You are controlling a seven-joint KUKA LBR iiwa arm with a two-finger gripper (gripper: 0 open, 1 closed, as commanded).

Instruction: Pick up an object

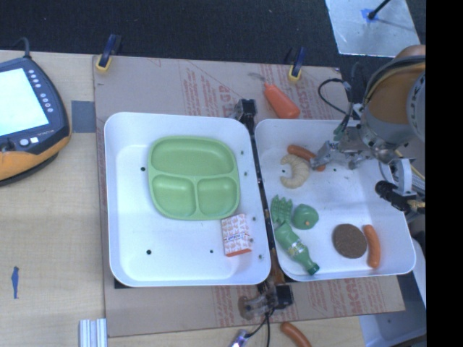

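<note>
My gripper [323,158] hangs low over the back of the right bin [394,266], just right of a small red sausage [299,151] and a pale croissant [294,172]. Nothing shows between it and those two items, and I cannot see it holding anything. Further forward in the same bin lie a green leafy piece [281,210], a green round fruit [306,216], a green bottle [296,249], a brown patty [350,241] and an orange sausage [372,246].
The left bin [119,194] holds a green divided plate [194,177] and a small red-and-white packet [236,235]. An orange carrot [281,102] lies behind the bins. A teach pendant [25,118] sits at the far left, and another sausage [295,333] lies by the front edge.
</note>
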